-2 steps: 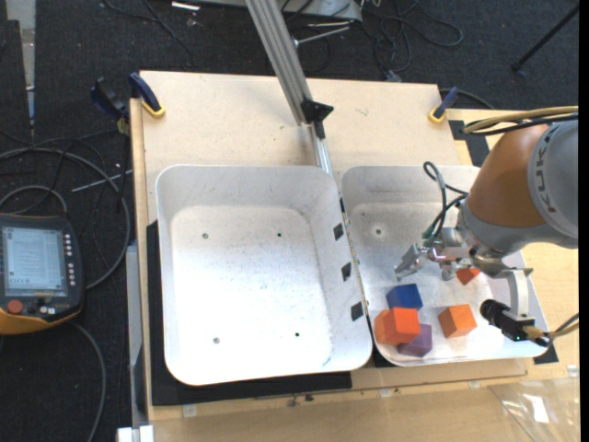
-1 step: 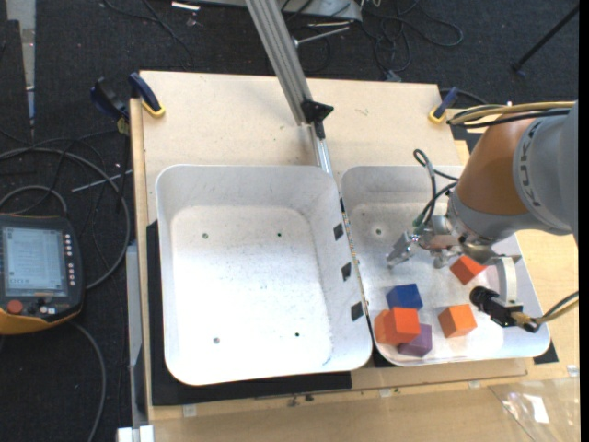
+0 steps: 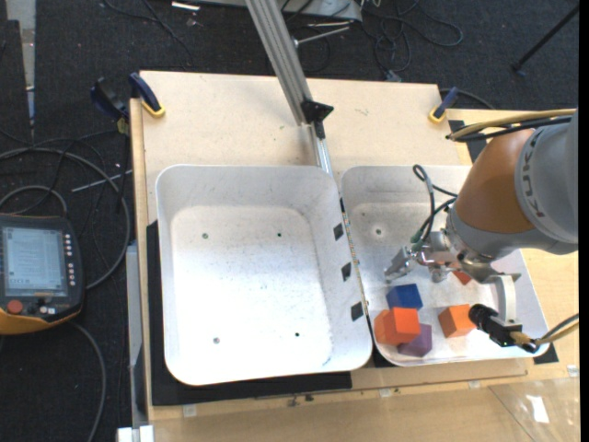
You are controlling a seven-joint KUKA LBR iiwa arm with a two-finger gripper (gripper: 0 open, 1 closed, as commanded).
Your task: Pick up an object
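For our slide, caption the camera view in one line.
KUKA arm reaching over the right bin, above blue, orange and purple blocks.

Arm [image 3: 515, 201] over right bin [image 3: 368, 191] — coloured blocks [image 3: 405, 325]

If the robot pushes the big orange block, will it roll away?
Probably not. The big orange block looks boxy with flat faces, so it should slide, not roll. It sits against the small purple block and the blue block near the right white bin's wall, so a push would likely nudge those too.
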